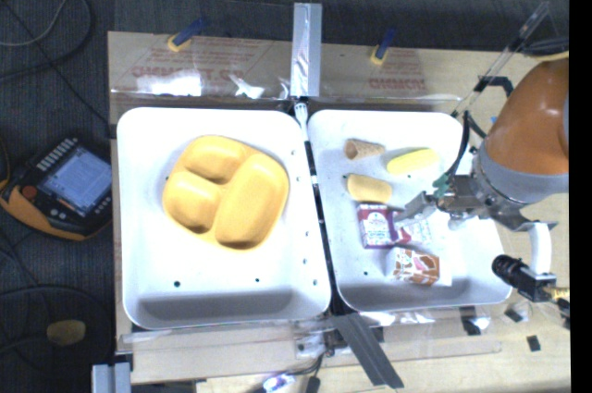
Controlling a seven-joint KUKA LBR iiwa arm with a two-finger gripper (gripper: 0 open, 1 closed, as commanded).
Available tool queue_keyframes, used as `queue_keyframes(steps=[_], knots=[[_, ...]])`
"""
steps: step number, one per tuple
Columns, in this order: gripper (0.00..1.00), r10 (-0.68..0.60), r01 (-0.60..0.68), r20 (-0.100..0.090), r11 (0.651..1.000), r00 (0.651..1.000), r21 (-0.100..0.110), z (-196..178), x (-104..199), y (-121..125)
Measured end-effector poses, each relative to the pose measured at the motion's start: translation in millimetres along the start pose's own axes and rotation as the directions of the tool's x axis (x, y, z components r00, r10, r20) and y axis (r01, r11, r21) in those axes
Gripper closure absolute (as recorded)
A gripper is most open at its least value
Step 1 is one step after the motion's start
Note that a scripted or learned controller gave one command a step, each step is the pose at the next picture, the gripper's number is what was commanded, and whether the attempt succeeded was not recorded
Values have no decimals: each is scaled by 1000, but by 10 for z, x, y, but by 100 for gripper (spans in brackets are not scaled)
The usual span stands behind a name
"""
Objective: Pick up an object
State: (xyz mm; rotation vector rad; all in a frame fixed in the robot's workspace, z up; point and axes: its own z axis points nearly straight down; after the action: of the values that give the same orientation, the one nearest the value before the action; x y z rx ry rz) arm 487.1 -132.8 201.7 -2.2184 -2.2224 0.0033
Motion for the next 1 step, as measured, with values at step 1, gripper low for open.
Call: queue_keyframes(steps=[1], knots=[[0, -131, 132, 12, 991, 991, -31, 960, 190, 337]])
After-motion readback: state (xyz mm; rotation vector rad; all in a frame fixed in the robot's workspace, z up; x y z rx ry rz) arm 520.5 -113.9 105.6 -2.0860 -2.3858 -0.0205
